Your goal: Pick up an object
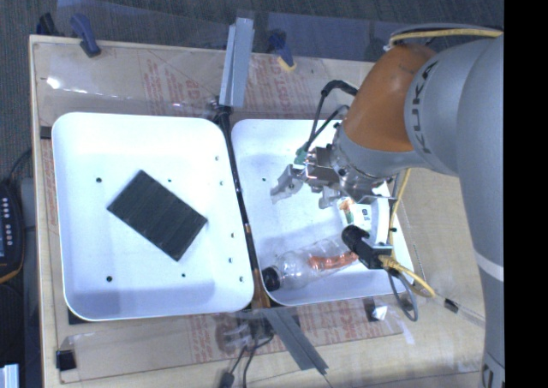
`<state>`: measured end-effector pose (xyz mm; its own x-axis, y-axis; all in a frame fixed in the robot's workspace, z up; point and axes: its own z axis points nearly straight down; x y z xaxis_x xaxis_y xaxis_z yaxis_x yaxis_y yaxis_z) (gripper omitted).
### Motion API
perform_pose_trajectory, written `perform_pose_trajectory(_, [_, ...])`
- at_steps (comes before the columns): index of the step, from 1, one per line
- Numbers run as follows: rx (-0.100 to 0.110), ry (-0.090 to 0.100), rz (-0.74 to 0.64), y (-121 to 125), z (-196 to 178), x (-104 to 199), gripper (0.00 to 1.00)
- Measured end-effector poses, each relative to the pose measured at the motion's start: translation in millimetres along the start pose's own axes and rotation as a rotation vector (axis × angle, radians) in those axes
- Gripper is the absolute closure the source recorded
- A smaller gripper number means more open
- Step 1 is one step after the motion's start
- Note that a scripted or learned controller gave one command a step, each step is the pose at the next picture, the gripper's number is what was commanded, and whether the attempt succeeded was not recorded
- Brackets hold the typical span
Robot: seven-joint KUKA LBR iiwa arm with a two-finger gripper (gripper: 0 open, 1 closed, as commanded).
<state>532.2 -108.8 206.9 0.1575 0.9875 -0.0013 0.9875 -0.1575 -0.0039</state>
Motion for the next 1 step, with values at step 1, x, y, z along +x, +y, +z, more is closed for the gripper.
perform_pose_trajectory(1, [0.001, 0.001, -0.016, -35.6, 16.7, 26.4, 0.0])
